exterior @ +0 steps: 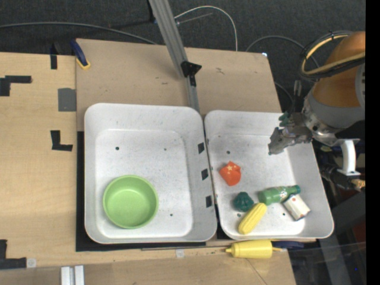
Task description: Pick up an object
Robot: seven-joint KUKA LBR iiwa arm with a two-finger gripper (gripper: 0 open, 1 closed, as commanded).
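Gripper [279, 141] over right bin, nothing picked yet.

Can't tell how the gripper is set; nothing seen in it. Landmark: red toy [230, 173], left of and below the gripper, nearest target, squat, no clear long axis. Beyond it toward the bin's near wall: dark green lump [242, 202], yellow corn [252, 217] lying diagonal, green bottle [278, 194], white block [296, 207]. White bin floor [249, 129] around the toy is bare, so there's room to come down.

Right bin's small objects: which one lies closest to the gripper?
The orange-red toy, alone toward the bin's middle, below-left of the gripper. The dark green piece, yellow corn cob, green bottle and white block cluster farther down.
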